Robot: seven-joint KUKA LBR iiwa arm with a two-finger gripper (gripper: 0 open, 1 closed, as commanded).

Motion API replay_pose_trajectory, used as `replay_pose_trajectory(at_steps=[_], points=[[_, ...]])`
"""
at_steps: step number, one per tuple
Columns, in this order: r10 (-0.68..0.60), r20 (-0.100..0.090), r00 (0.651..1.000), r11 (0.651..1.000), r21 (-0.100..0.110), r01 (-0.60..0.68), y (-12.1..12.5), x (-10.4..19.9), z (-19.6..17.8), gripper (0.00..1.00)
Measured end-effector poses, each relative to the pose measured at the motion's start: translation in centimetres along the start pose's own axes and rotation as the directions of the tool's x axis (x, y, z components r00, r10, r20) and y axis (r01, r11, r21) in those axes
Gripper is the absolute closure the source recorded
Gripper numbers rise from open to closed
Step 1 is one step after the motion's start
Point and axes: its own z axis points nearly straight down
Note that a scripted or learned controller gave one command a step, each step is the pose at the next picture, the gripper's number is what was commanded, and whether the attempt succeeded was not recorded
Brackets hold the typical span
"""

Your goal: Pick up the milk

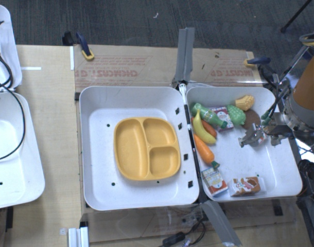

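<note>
milk: small carton (214, 181) lying flat at the lower left of the right bin (280, 176), close against that bin's left wall and near its front rim; pale face with a printed panel, reddish edge at its lower end
long axis: runs from upper left to lower right in the frame, only slightly off the bin's left wall; I cannot make out which end is the carton's top
neighbours: a brown-and-orange carton (245, 187) lies just to its right with a narrow strip of white floor between; the carrot (204, 151) ends just above it; the banana (201, 128), the green bottle (211, 115), the broccoli-like piece (237, 115) and the corn (244, 102) sit further up the bin
handling, as a judgement: likely a light toy carton, stiff enough to take a pinch, with smooth faces that may slip; lying flat, it offers little height
where to hold: across its short width, fingers on the two long sides; the left wall leaves scant room for the finger on that side
gripper: (257, 137) hangs at mid right of the right bin, above and to the right of the milk and well apart from it; nothing is between its fingers, and whether they are spread or closed I cannot tell
left bin: holds a yellow divided plate (146, 148)
</note>
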Motion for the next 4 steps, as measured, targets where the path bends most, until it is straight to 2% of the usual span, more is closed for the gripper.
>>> replay_pose_trajectory(at_steps=[1, 2, 3, 4], points=[[-0.008, -0.001, 1.0, 1.0, 0.001, 0.008, -0.8, -2.8, 12.5, 0.0], [-0.051, 0.0, 0.999, 0.999, -0.001, 0.051, -0.7, -5.0, 12.1, 0.0], [-0.348, -0.001, 0.937, 0.937, -0.001, 0.348, -0.8, -2.6, 15.9, 0.0], [-0.529, 0.004, 0.849, 0.849, -0.005, 0.529, -0.6, -9.6, 15.8, 0.0]])
